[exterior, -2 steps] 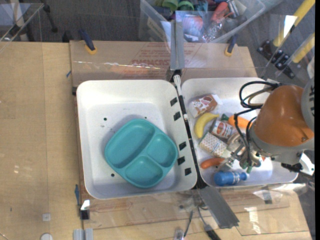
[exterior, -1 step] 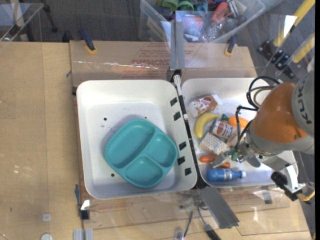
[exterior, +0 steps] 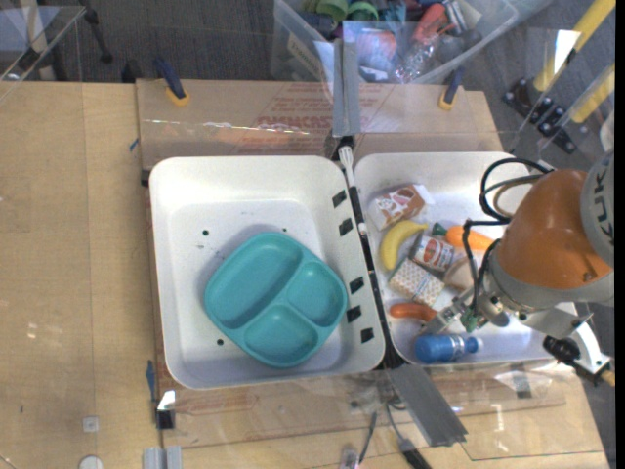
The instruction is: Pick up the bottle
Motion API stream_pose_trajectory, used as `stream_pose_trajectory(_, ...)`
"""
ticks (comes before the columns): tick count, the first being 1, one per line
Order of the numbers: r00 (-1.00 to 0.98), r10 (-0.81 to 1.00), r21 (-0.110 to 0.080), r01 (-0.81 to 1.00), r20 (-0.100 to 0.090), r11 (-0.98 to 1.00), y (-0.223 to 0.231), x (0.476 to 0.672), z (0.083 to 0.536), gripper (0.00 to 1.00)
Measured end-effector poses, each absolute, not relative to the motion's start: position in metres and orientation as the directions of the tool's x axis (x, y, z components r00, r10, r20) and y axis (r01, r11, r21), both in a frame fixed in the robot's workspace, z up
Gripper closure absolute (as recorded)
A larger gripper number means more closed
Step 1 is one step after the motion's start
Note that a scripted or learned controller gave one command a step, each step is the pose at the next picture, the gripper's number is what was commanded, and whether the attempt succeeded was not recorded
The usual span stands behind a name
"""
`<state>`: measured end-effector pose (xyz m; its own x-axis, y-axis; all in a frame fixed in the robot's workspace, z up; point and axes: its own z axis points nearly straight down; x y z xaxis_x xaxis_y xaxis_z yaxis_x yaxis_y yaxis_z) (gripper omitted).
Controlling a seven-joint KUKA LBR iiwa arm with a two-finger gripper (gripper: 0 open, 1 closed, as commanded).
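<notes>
Blue plastic bottle [exterior: 447, 346] lies on its side at the near edge of the right white bin [exterior: 459, 172], beside a red pepper-like item [exterior: 410, 312]. Tool [exterior: 476, 313] sits just above the bottle; grip state cannot tell. Yellow banana [exterior: 394, 243] farther back. Teal divided plate [exterior: 274, 299] in the left white bin [exterior: 186, 262].

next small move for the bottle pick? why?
Probably a short shift toward the near wall of the right bin, then down. The gripper sits just above the blue bottle, which lies on its side apart from the banana and the other clutter, so its body looks free to approach.
</notes>
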<state>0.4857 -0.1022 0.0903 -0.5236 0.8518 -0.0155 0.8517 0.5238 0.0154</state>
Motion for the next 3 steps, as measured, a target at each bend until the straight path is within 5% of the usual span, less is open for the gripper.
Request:
stream_pose_trajectory(1,-0.520,0.854,0.017,0.854,-0.019,0.521,-0.103,0.486,0.100,1.00)
stream_pose_trajectory(2,-0.442,0.897,0.000,0.897,0.000,0.442,-0.049,0.513,0.216,1.00)
stream_pose_trajectory(3,-0.442,0.897,0.000,0.897,0.000,0.442,-0.050,0.513,0.216,0.00)
